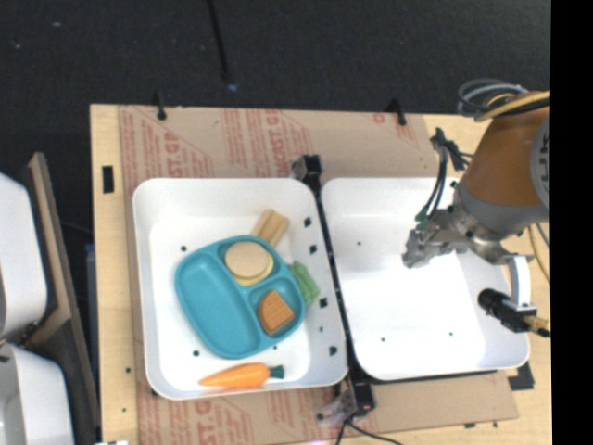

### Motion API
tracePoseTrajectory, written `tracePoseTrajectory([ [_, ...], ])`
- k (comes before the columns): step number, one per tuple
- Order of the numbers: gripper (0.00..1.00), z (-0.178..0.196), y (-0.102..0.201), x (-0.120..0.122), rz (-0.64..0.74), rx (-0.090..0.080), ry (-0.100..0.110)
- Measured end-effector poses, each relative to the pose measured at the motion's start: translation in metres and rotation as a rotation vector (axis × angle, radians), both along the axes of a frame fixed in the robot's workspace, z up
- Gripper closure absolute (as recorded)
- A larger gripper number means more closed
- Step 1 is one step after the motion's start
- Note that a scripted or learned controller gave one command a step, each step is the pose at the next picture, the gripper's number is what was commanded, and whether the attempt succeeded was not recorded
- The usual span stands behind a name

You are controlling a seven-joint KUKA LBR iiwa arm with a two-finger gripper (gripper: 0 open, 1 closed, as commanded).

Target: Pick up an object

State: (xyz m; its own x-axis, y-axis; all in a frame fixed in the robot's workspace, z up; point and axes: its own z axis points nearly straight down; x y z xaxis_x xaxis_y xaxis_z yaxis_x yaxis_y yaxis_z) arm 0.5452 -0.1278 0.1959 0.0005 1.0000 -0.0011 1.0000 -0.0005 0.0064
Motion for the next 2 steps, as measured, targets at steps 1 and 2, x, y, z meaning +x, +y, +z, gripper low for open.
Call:
tracePoseTrajectory([
  [1, 1.0, 0.063, 0.0, -0.002, 0.0, 0.0, 0.0],
  [2, 1.0, 0.078, 0.0, -0.001, 0.0, 0.001, 0.004],
])
